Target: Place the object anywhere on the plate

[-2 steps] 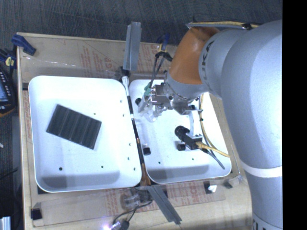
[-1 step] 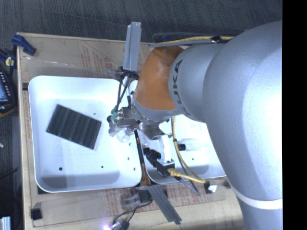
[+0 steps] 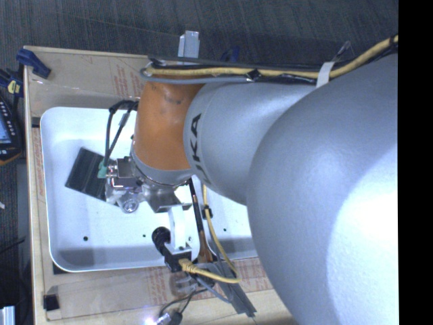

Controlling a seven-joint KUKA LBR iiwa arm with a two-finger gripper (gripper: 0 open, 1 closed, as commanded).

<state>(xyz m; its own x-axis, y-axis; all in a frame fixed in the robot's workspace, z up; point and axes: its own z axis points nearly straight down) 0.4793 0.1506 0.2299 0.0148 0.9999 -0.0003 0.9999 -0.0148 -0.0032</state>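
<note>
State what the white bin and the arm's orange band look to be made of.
White bin: likely moulded plastic, smooth and slightly glossy, given its rounded corners and soft sheen. Orange band: looks like painted or anodised metal, satin, with a soft highlight; the coating could be plastic.
</note>
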